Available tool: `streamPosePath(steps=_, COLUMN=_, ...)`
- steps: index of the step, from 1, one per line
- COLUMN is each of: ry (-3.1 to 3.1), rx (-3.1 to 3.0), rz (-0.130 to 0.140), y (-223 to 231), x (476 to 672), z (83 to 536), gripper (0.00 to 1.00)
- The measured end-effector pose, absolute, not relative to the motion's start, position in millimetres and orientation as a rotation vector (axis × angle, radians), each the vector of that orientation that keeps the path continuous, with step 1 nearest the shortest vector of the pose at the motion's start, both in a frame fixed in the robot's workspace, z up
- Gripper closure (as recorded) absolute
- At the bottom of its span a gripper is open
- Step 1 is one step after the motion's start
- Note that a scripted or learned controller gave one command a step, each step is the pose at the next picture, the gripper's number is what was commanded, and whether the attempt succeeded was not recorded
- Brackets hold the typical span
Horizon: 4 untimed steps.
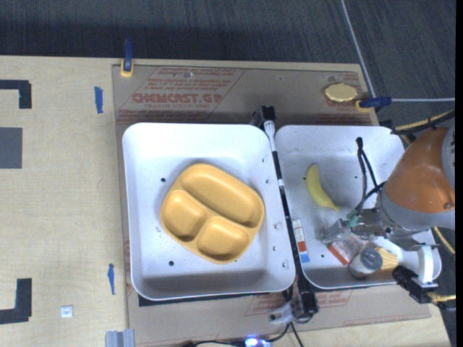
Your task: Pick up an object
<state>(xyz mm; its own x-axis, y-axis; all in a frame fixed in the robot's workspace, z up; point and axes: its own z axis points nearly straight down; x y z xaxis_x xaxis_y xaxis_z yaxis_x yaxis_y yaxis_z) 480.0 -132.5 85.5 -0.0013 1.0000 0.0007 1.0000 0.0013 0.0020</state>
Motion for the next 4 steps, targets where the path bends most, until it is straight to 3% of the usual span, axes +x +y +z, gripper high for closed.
streamPosePath(steps=1, ry=2.215, rx=2.217, rz=0.006, y=-134, x=481.9, z=96, gripper=1.0)
streamPosePath(steps=2, ry=2.218, rx=2.217, rz=0.005, y=-92, x=483.1, z=86, gripper=1.0)
streamPosePath(steps=3, ry=2.219, rx=2.218, rz=0.005, y=-92, x=482.9, z=86, gripper=0.0)
streamPosePath(steps=4, ry=2.214, rx=2.215, rz=0.009, y=-92, x=484.8, z=97, gripper=1.0)
